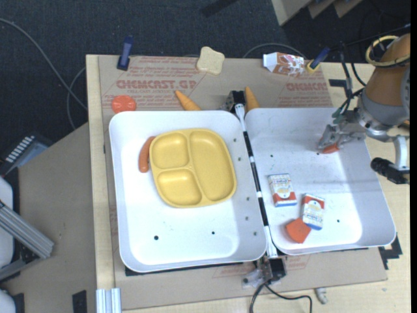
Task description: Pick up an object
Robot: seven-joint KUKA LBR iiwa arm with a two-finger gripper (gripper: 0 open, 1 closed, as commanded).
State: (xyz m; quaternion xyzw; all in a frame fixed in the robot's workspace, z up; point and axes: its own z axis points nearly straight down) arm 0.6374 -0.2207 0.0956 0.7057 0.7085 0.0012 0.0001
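— White bins, what's inside?
— Left bin (130, 233): yellow divided plate (193, 167), orange sausage (144, 154) beside it. Right bin (365, 233): two small cartons (282, 190) (red-and-white), an orange piece (298, 231).
— Gripper?
— Gripper (330, 142) low over a red piece (330, 149); grip unclear.

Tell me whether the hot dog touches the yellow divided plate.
Touching. In the camera view, the hot dog lies against the yellow divided plate at its left rim, with no white bin floor showing between them.
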